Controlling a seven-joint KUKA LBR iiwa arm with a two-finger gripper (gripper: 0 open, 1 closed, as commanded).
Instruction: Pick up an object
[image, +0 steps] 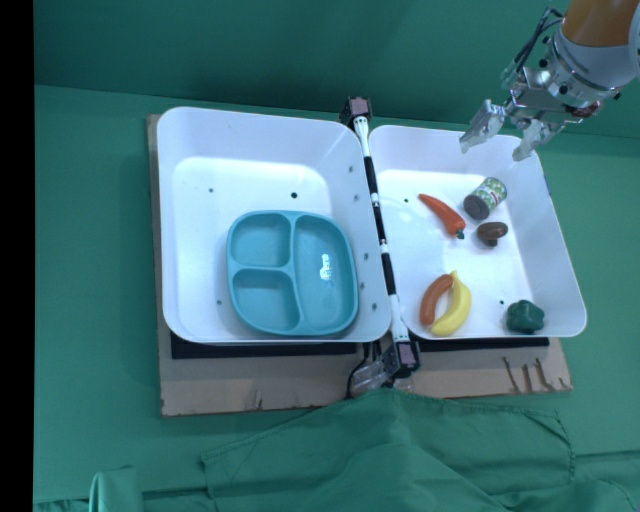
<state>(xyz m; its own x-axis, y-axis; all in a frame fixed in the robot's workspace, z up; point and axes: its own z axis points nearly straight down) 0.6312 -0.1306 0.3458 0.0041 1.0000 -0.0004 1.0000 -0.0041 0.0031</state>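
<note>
Grey gripper (503, 133) spread open, nothing held, above right bin (560, 260); small can (487, 197) just below.

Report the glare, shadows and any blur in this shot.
Camera view: even, soft lighting with a green-teal cast; a small bright glare spot on the blue plate; faint shadows beside the banana and can; the bins read bright white without losing their edges; the gripper is open and slightly soft at the fingers; the rest is sharp.
</note>
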